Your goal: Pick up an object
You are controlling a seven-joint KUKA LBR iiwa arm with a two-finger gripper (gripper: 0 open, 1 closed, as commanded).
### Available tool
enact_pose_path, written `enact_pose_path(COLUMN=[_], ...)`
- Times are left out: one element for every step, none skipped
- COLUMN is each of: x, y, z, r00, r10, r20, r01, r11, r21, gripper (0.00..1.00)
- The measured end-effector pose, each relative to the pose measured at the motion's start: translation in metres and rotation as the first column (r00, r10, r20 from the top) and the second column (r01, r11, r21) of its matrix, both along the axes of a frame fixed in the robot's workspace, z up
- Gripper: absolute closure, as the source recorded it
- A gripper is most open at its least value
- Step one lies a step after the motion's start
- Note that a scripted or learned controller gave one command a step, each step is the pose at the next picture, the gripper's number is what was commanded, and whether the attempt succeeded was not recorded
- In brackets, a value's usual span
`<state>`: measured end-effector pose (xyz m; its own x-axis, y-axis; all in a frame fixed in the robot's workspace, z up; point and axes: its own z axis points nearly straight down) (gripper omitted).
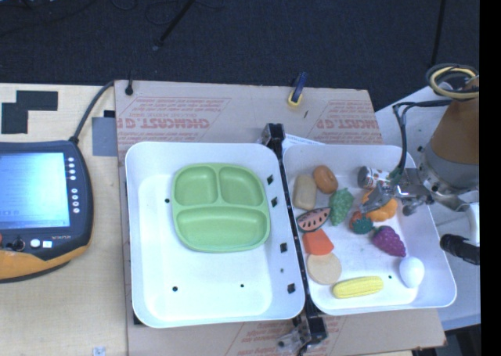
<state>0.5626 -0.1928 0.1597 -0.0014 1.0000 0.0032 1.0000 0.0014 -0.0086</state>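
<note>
Gripper [378, 188] low in right bin [446, 288], finger state unclear, orange toy [383, 210] just beneath it

Two white bins [156, 300] sit side by side. The left one holds one green divided plate [221, 207]. The right bin [438, 288] holds roughly ten toy foods, though those under the arm blur together: one corn cob [358, 287], one egg [411, 272], one grape bunch [388, 240].
</note>
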Motion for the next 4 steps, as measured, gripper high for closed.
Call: enact_pose_path(x=[-0.003,-0.003,-0.003,-0.006], y=[0.01,0.012,0.01,0.006], z=[-0.058,-0.073,-0.062,0.001], r00=[1.0,1.0,1.0,1.0], r10=[-0.002,-0.003,-0.008,-0.009], r20=[0.001,0.004,0.004,0.012], r01=[0.002,0.003,0.008,0.009], r11=[1.0,1.0,1.0,1.0], r21=[0.0,-0.002,-0.001,-0.004], gripper=[0.0,0.0,1.0,1.0])
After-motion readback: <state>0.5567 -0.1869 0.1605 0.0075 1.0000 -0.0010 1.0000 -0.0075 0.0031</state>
